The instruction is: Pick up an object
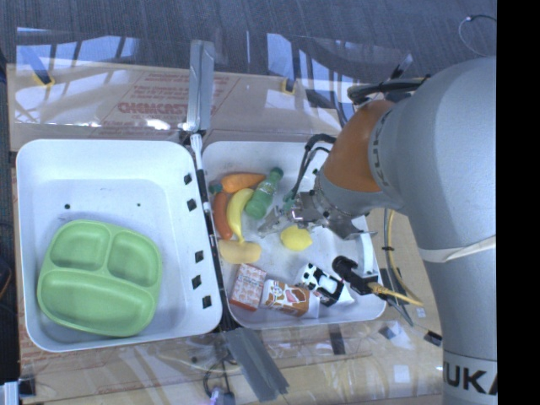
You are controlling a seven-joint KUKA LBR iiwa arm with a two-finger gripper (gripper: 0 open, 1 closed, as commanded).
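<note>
The end effector [285, 213] hovers low in the right white bin [363, 306], between the green plastic bottle [262, 194] and the round yellow lemon [296, 239]. Grip state: cannot tell. Step: approach. Next: descend, centre on one object.

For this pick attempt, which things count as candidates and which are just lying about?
In play, right bin:
gripper
banana
green bottle
lemon
carrot
two small cartons

Lying about:
green divided tray in the left bin
</note>
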